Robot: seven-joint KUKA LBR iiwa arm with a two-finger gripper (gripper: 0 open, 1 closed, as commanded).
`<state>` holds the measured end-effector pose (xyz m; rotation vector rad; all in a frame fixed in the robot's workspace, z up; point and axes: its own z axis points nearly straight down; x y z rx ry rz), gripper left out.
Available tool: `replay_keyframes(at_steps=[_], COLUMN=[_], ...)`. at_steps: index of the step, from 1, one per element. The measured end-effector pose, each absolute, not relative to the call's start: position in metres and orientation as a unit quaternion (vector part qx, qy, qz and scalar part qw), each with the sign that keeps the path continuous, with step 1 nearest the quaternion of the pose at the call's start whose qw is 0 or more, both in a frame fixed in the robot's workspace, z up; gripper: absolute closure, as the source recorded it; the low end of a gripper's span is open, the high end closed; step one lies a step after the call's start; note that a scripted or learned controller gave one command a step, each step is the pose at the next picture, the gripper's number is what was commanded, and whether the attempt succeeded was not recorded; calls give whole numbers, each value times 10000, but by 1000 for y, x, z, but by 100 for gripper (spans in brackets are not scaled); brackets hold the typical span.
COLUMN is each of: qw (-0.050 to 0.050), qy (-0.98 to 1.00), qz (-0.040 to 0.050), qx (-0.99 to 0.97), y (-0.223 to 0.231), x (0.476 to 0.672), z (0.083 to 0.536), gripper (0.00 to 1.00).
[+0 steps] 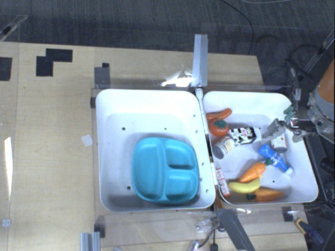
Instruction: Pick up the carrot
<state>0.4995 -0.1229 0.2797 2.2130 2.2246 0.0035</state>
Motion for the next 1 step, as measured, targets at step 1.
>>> replay_keyframes(at_steps=[1], qw=[7], qy=[6792], qz=[7], qx=[7339], y=[-145], x=[488], z=[113], gripper=[0])
